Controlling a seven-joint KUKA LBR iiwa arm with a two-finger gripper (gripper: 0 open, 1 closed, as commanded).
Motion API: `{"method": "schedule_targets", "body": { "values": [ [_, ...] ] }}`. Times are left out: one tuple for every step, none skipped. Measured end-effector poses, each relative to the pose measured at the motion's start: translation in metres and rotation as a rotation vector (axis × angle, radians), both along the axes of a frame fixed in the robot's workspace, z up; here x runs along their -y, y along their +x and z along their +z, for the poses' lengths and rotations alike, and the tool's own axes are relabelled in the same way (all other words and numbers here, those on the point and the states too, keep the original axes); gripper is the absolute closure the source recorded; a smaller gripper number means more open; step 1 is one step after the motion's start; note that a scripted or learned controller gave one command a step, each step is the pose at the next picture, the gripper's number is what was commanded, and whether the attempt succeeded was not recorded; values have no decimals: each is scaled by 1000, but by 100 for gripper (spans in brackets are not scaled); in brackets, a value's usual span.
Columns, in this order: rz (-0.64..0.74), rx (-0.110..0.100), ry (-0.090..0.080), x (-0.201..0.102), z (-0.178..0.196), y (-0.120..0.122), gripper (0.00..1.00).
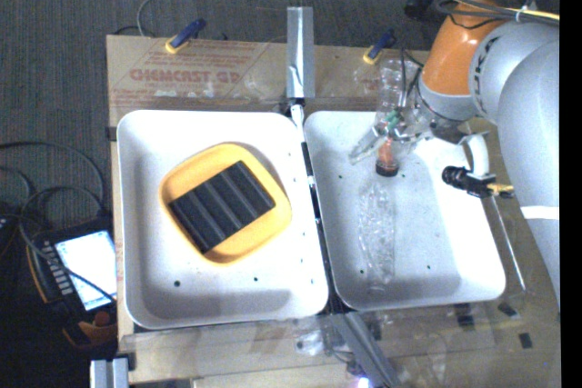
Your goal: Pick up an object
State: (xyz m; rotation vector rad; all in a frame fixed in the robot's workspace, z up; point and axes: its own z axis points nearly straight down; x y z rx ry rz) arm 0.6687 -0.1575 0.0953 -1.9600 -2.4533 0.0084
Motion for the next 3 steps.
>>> {"method": "schedule_targets", "body": {
  "values": [
    [48,10,-5,3,0,-2,0],
    [49,10,-4,2,9,-2,100],
    [49,10,-4,2,9,-2,0]
  ]
}}
